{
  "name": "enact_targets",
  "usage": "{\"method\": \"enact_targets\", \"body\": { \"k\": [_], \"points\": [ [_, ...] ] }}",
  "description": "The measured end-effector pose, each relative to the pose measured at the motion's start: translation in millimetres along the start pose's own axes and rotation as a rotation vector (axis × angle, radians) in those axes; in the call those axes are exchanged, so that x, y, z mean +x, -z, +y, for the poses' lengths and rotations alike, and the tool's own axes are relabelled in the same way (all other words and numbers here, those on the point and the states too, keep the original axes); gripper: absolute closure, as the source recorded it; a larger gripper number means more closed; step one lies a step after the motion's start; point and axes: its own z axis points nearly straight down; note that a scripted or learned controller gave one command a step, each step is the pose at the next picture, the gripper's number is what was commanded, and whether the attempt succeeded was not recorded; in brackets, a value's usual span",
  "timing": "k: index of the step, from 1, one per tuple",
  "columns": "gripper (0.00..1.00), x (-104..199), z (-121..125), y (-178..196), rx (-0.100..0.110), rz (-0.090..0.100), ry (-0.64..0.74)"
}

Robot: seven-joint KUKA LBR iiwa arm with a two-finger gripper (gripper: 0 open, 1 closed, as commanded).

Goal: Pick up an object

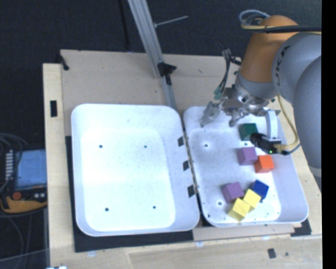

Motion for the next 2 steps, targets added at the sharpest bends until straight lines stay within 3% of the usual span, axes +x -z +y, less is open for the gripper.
{"method": "enact_targets", "body": {
  "k": [2],
  "points": [
    [0.0,6.4,1.2,-85.3,-0.001,0.0,0.001]
  ]
}}
